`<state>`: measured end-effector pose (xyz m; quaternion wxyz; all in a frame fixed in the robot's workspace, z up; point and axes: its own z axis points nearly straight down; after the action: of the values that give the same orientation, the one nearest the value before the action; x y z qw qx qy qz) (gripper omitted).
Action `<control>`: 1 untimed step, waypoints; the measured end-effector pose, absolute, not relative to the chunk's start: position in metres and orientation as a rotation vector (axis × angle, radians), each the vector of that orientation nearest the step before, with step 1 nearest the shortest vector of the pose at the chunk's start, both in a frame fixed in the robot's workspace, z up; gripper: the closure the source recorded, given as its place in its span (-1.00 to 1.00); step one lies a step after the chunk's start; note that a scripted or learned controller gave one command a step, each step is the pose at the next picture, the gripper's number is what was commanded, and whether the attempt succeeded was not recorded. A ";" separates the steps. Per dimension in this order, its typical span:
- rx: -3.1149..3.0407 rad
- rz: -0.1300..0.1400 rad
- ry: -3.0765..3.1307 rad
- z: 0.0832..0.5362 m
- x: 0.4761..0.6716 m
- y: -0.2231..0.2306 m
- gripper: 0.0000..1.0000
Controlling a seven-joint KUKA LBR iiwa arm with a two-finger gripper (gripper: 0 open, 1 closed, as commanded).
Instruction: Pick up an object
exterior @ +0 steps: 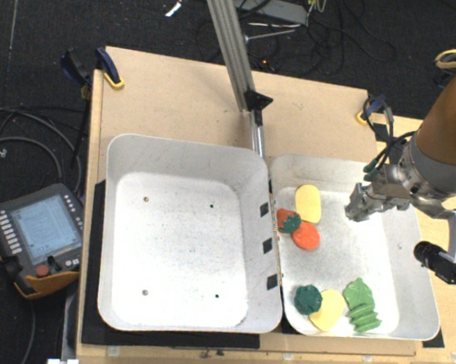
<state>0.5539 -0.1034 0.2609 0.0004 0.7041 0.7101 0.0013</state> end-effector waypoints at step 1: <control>2.213 0.002 2.232 0.257 0.563 -0.040 1.00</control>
<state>0.5627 -0.0399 0.2567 -0.0007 0.7041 0.7101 0.0007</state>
